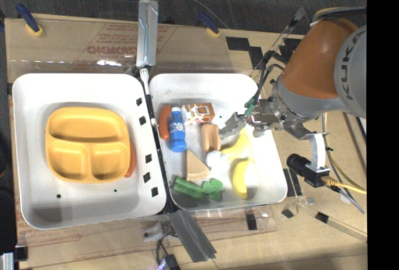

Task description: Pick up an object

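Reaching arm: the grey arm (pixel 324 69) with its orange band enters from the right and leans over the right bin, so its wrist hangs above the cluttered half of the table (pixel 349 200).
Hand: the hand (pixel 235 124) sits low over the upper right of the pile, close to the banana; whether it is apart or together cannot be told, and nothing is seen clamped in it.
Right bin: the right bin (pixel 187 83) gathers all the small pieces in one heap, which keeps candidates within a short reach.
Candidates: a yellow banana (pixel 240 176) lies near the front right wall, a second yellow piece (pixel 239 143) just behind it, a blue bottle (pixel 177 131) beside a red-orange sausage (pixel 164 121), a small printed box (pixel 201 113), a tan wedge (pixel 197 169) and a green toy (pixel 198 188) at the front.
Left bin: the left bin (pixel 25 138) holds a yellow divided tray (pixel 88 143), well apart from the arm.
Judgement: the pick is probably aimed at the yellow piece nearest the hand; crowding may spoil the grasp.
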Tool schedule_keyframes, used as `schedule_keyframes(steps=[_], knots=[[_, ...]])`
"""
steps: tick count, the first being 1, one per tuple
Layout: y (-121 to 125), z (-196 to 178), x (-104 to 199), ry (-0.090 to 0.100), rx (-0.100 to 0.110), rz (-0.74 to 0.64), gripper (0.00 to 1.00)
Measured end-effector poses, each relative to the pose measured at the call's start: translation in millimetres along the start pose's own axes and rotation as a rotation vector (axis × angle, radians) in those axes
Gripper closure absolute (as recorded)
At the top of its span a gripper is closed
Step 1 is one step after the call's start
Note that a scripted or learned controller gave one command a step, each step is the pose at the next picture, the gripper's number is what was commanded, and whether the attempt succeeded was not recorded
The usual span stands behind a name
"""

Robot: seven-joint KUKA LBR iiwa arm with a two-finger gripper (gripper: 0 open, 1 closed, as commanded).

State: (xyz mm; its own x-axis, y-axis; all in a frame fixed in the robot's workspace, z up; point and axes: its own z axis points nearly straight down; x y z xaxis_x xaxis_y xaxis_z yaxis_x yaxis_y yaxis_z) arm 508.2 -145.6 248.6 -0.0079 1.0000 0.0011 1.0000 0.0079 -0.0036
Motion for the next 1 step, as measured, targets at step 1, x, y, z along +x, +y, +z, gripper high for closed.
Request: schedule_keyframes(steps=[1], knots=[[-17.7, 156.2, -45.9, -0.001, -0.004, -0.195, 0.00]])
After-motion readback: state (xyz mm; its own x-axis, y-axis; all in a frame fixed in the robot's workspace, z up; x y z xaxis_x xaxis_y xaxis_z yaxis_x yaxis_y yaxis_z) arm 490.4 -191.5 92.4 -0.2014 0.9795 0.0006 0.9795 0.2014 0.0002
